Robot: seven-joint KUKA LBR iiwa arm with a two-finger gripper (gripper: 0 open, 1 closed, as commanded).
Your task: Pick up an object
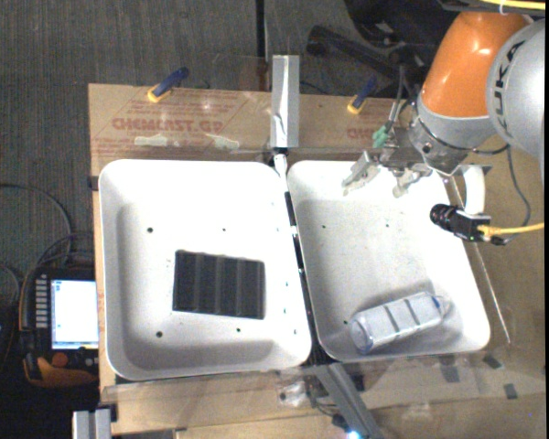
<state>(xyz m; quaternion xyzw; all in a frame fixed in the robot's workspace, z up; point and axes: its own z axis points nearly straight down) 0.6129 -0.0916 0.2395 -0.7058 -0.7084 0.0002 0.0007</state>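
The bottle (401, 319) I mean to pick up lies on its side in the right bin (348, 245), down in the near corner, its length running roughly left to right with a slight tilt, the capped end toward the left. It looks clear and soft-walled, pressed close to the sloping near wall of the bin, so I judge the near side of it will be awkward to get a finger behind.

My hand (384, 177) hangs over the far edge of that same bin, well apart from the bottle, with its two fingers spread and nothing between them. To do this well I would carry the hand toward the near side until it sits above the bottle's middle, then turn the wrist so the fingers straddle the short way across the body, not along it. I would keep the fingers wide on the way down, and aim for the ribbed middle, not the cap end, since a round body may roll or squirt out if I close off-centre. The bin's wall is the thing to mind: a finger coming down on the slope could skid and push the bottle away.

The dark flat pad (219, 284) in the left bin (137, 199) is the other choice, but it lies flush and looks harder to pinch.
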